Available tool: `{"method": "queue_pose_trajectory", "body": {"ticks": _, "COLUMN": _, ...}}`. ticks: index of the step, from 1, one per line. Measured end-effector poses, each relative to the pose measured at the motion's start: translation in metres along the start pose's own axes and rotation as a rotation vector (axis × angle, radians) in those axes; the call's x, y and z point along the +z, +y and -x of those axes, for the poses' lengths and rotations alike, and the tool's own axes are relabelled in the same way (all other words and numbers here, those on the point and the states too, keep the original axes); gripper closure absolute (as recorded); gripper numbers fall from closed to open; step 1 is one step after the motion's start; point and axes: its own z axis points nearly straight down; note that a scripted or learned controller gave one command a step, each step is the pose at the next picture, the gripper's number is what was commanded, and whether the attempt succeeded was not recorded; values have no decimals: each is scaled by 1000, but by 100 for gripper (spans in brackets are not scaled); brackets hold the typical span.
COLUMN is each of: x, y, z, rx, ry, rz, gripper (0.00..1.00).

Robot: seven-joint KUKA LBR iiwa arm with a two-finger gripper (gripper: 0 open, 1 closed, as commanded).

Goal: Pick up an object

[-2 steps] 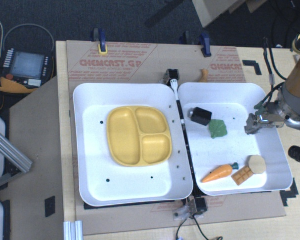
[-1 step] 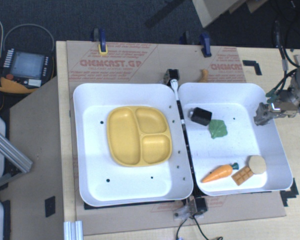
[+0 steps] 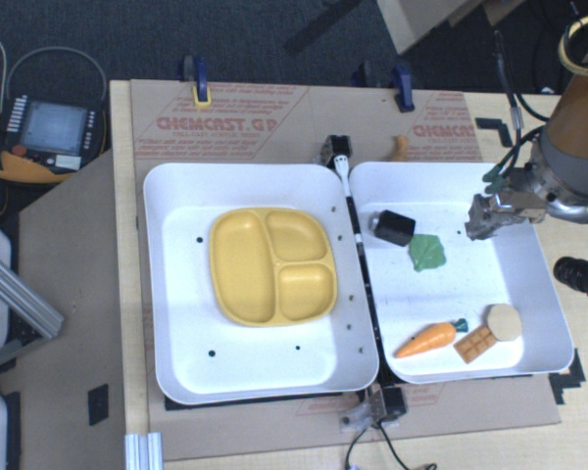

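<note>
Green and crumpled, a leaf lay on the floor of the right bin, with a black block just beside it on its upper left. Either could serve as the thing to pick, and these two were the nearest candidates. The gripper hung over the same bin, to the right of the leaf and a little farther from the camera's near edge, apart from everything on the floor. Whether its tips stood apart or together could not be told from this slant; nothing was visible between them.

Toward the near edge lay a carrot, its long axis running left to right with a slight tilt and its blue-green stub at the right end. Next to that stub sat a brown waffle piece, touching a pale round piece.

For the leaf, the coming move would likely be leftward and down; for the carrot, a longer reach toward the near edge.

A yellow plate sat in the left bin.
</note>
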Motion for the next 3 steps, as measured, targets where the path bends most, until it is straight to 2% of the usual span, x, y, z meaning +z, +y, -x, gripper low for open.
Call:
{"method": "queue_pose_trajectory", "body": {"ticks": 1, "x": 1, "y": 8, "z": -57, "rx": -2, "ry": 2, "rz": -2, "gripper": 100}}
{"method": "queue_pose_trajectory", "body": {"ticks": 2, "x": 11, "y": 22, "z": -100, "rx": 1, "ry": 1, "rz": -1, "gripper": 100}}
{"method": "queue_pose_trajectory", "body": {"ticks": 3, "x": 30, "y": 25, "z": -142, "rx": 0, "ry": 2, "rz": -8, "gripper": 100}}
